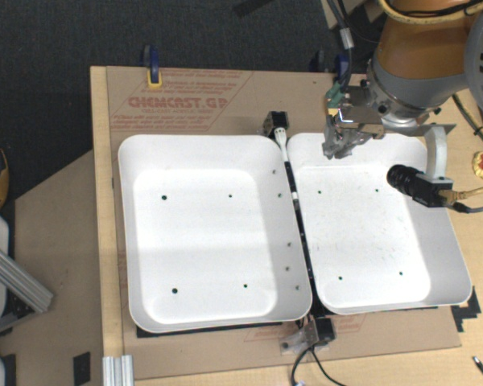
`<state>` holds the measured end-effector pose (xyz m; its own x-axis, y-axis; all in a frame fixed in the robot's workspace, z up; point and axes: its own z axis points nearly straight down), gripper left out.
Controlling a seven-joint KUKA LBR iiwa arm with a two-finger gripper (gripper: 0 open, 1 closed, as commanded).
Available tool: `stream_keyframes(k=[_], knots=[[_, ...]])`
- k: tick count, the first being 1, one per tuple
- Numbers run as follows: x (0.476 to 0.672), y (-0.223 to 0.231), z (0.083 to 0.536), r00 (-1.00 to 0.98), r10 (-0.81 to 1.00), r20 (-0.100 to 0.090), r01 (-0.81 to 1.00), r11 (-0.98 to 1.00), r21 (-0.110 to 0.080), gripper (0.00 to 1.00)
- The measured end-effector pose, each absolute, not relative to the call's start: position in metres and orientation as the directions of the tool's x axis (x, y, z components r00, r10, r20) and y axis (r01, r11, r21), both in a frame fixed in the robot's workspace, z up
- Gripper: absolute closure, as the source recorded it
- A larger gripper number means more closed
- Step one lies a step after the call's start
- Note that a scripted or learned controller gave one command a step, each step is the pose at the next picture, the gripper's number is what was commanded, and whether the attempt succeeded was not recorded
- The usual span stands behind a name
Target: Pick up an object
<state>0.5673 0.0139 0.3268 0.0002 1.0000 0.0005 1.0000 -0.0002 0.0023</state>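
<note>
My gripper (339,143) hangs under the grey and orange wrist (419,47), over the far left corner of the right white bin (443,284). It points down at the bin's back rim, and its tip is small and dark against the wrist. The left white bin (137,240) lies beside it, its floor white with a few small dark dots. The right bin's floor looks the same. A black cylinder (414,185) on a white bracket belongs to the arm and hangs above the right bin's far right part.
Both bins rest on a brown board (185,95) with red lettering. A black clamp (275,123) sits at the far end of the seam between the bins, with a connector and cable (310,336) at the near end. A blue clamp (152,63) grips the board's back edge. An aluminium rail (16,284) lies off to the left.
</note>
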Motion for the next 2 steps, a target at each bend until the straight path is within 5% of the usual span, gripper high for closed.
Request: stream_keyframes(k=[2], knots=[[0.568, 0.016, 0.34, 0.0, 1.0, 0.0, 1.0, 0.0, 0.004, 1.0]])
